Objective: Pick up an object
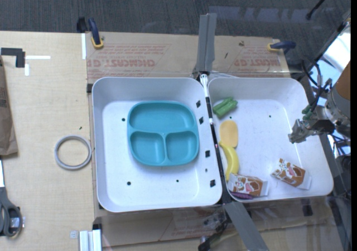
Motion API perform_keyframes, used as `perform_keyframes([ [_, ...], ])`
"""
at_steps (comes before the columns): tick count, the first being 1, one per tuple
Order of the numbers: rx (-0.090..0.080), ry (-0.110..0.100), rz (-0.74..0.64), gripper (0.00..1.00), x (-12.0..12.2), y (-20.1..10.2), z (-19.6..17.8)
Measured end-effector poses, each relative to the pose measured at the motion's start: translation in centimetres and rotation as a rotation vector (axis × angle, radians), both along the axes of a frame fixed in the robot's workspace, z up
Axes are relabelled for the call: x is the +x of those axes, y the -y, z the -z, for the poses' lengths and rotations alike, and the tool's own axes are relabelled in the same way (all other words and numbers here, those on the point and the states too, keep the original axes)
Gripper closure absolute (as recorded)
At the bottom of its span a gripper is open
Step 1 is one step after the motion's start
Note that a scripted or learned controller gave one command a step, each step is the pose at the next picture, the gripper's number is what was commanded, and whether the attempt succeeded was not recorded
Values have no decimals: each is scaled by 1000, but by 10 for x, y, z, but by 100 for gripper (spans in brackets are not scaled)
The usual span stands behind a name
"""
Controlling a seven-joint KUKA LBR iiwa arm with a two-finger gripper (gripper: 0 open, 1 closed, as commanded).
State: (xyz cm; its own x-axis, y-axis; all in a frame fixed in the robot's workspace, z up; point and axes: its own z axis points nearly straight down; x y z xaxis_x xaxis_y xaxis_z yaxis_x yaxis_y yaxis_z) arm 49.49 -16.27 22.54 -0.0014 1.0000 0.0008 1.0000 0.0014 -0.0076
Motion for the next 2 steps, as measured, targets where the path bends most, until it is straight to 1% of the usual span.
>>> perform_keyframes([
  [1,0,5,92,100,-15,11,121],
  [2,-1,3,355,100,-18,28,136],
])
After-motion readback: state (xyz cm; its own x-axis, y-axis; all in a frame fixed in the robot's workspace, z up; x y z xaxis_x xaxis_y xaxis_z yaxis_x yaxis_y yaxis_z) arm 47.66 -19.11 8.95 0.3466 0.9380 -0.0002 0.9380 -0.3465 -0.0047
